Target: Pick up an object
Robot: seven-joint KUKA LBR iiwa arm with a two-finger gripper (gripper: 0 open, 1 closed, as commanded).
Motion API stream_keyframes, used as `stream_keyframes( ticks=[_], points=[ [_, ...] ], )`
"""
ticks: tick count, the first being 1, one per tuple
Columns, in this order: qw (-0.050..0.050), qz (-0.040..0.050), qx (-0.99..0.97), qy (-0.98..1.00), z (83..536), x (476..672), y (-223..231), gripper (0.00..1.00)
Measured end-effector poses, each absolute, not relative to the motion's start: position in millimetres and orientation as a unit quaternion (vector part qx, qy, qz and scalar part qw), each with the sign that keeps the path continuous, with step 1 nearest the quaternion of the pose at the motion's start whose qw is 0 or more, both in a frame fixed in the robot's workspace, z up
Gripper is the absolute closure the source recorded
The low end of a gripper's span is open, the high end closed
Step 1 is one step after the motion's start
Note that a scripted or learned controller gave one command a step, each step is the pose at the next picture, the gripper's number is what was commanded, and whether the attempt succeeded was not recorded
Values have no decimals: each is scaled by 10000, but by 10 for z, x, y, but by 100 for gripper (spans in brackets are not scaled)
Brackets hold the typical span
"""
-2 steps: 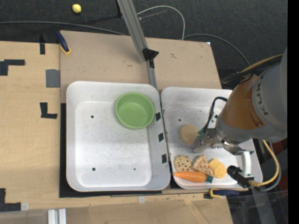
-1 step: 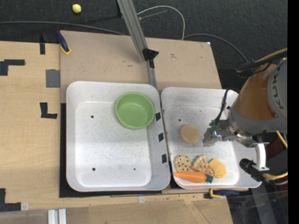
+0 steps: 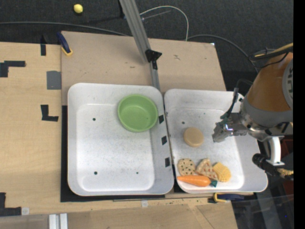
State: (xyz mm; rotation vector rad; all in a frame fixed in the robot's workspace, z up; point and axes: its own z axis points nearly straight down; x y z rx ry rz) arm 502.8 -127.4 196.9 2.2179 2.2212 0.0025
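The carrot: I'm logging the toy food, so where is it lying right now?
In the camera view the carrot lies in the right bin, along its near edge, just below the cookie and left of the corn piece.

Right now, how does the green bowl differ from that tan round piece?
The green bowl is bright green, hollow and larger, in the left bin. The tan round piece is beige, solid-looking and smaller, in the right bin, near the gripper. Both look round from above.
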Motion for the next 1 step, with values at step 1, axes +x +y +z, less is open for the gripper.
stream_keyframes(
  ticks=[1],
  points=[
    [15,8,7065,7078,2390,5050,-1258,100]
  ],
)
